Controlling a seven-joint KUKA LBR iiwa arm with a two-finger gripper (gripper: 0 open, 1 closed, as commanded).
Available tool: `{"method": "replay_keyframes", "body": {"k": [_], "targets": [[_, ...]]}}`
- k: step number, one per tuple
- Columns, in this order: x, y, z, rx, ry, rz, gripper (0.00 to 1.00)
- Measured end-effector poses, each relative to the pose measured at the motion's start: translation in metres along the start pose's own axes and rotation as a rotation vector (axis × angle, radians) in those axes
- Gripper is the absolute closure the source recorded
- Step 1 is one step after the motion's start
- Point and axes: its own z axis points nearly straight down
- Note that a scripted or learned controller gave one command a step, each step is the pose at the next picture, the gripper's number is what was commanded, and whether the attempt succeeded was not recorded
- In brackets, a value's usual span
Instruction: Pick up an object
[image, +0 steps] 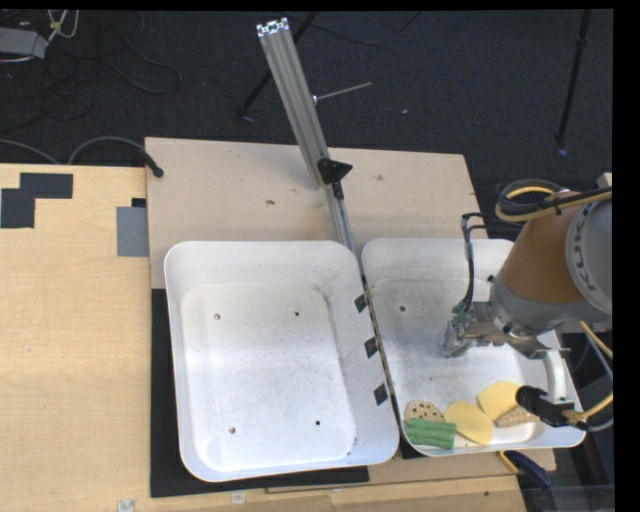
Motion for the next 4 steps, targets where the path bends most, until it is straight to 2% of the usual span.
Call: {"method": "replay_keyframes", "body": {"k": [3, 4], "targets": [[-0.002, -0.003, -0.139, -0.004, -0.002, -0.006, 1.00], [0.051, 0.017, -0.146, 0.000, 0.001, -0.011, 1.00]]}}
